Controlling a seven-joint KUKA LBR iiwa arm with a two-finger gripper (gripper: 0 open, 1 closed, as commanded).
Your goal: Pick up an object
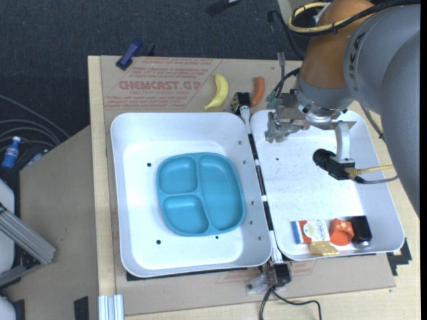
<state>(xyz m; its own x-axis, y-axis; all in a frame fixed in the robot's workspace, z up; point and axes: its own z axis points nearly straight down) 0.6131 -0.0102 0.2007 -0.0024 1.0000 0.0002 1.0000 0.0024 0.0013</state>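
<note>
We see the gripper hovering over the right bin, well away from the small light-looking items at that bin's near edge, finger state we cannot tell; the red piece looks easiest to pinch across its sides.

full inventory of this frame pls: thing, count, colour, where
Bins: 2, white, side by side on the bench.
Divided plate: 1, blue, middle of left bin.
Small items cluster: several, red, orange, yellow, black, near edge of right bin; too small to identify.
Banana: 1, yellow, on the brown board behind the bins.
Orange stick-like item: 1, right of the banana.
Blue object: 1, at the board's far left corner.
Arm: 1, grey with orange band, over right bin.
Gripper: 1, above right bin's far end, nothing seen held.
</note>
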